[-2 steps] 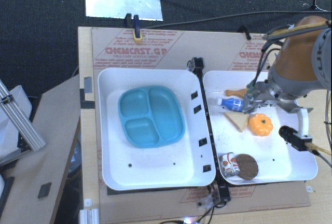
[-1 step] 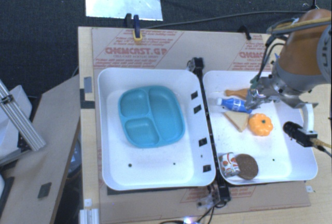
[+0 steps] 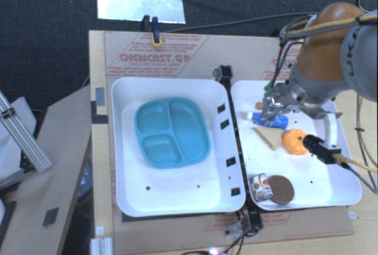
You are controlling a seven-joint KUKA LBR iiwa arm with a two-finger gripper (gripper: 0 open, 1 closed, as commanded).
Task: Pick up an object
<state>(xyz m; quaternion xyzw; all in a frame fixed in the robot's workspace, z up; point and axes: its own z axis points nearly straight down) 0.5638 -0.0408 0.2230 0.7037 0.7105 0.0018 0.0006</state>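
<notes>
Your end effector (image 3: pixel 271 107) hovers in the right bin (image 3: pixel 348 189), directly over the blue tube (image 3: pixel 273 120); whether it is spread or pinching, you cannot tell. The tube's long axis runs nine to three o'clock.

two white bins (image 3: pixel 177 203) (image 3: pixel 331 192) sit side by side. the left one holds one blue tray (image 3: pixel 172 132) with three compartments. the right one holds four things: one blue tube (image 3: pixel 273 120), one tan wedge (image 3: pixel 269 139), one orange toy (image 3: pixel 293 141) and one can (image 3: pixel 273 188).
</notes>
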